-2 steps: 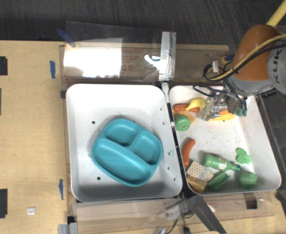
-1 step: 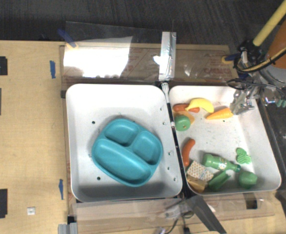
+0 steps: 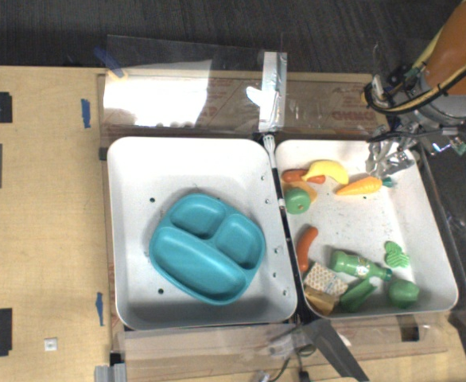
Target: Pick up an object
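Camera view: 2 white bins (image 3: 122, 213) on tan bench (image 3: 34, 213); pincer (image 3: 388, 159) above right bin, spread perhaps narrow, cannot tell.

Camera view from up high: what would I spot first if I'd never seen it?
Probably the big teal divided tray lying alone in the left bin. Next, the jumble of toy food in the right bin: a yellow banana, an orange carrot, green vegetables. The claw hangs over that bin's far corner, beside the carrot.

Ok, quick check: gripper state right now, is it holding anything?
Gripper: at the right bin's far corner, just above the carrot; open or closed cannot be told, and nothing seen held.
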`<state>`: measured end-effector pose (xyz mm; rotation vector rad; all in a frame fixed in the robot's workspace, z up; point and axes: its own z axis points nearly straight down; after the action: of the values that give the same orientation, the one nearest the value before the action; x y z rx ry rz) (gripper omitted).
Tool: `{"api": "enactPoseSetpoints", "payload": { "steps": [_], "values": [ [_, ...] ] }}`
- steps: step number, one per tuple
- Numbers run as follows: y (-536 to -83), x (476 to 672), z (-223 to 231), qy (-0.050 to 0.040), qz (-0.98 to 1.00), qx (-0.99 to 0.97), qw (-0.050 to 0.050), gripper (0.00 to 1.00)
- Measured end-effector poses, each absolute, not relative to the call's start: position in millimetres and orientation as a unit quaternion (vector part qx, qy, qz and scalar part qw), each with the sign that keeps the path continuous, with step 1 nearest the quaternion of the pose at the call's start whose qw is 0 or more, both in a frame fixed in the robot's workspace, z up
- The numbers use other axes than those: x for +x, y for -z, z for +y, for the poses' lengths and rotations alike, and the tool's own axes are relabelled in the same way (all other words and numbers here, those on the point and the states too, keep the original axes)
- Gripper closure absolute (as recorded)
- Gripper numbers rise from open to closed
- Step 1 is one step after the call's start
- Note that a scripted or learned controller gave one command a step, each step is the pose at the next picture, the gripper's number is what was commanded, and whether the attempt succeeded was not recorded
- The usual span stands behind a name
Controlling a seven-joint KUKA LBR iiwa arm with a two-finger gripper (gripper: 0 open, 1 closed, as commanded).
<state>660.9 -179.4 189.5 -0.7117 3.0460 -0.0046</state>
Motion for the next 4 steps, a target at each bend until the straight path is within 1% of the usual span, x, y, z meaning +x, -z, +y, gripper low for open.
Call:
{"api": "enactPoseSetpoints", "payload": {
  "steps": [1, 2, 3, 4],
  "values": [
    [-190.9, 669.0, -184.1, 0.0016, 0.932, -0.364, 0.006, 1.0],
    [-191.0, 669.0, -184.1, 0.0013, 0.932, -0.364, 0.006, 0.0],
    [-112.1, 676.2, -158.1, 0.0069, 0.958, -0.286, 0.016, 0.0],
    [-88.4, 646.6, -86.4, -0.0002, 0.96, -0.279, 0.005, 0.0]
  ]
}}
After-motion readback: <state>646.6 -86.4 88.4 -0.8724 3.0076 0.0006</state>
